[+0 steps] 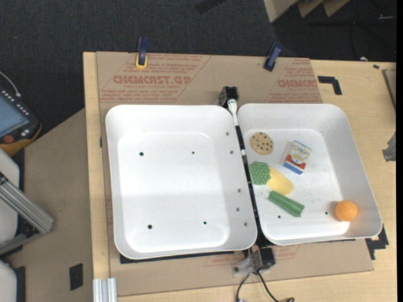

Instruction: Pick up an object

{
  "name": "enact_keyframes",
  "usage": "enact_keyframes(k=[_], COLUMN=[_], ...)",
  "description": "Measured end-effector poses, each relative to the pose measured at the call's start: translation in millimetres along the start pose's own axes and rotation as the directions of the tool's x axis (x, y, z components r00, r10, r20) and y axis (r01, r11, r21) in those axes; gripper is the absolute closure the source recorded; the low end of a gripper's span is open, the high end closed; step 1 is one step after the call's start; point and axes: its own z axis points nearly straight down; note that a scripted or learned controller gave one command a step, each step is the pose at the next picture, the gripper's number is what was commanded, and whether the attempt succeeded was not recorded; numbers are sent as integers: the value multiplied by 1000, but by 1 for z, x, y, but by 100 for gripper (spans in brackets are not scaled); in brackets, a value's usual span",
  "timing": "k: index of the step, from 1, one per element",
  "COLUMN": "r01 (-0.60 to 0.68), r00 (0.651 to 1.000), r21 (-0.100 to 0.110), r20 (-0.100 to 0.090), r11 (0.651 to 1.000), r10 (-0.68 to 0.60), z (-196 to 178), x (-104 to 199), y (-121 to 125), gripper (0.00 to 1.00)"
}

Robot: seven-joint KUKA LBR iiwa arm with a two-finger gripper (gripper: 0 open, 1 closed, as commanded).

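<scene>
The right bin (340,121) holds several small items. A round cookie (261,143) lies near its left wall. A small white carton with red and blue print (297,156) stands to the right of it. A green leafy piece (259,171) touches a yellow piece (280,182), and a green cylinder (286,203) lies just below them. An orange ball (346,211) sits in the front right corner.
The left bin (126,168) lies beside the right one, their walls meeting along a black seam (242,162). Both rest on a cardboard sheet (189,74) held by two clamps (142,53) at the back. A grey device (12,115) sits at far left.
</scene>
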Motion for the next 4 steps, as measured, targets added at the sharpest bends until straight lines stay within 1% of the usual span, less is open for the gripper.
enact_keyframes(k=[2,4], r01=[-1,0], r00=[1000,1000], r21=[3,0], r20=[-1,0], r11=[1000,1000], r10=[1,0], z=[4,-1], x=[0,0], y=[0,0], gripper=[100,100])
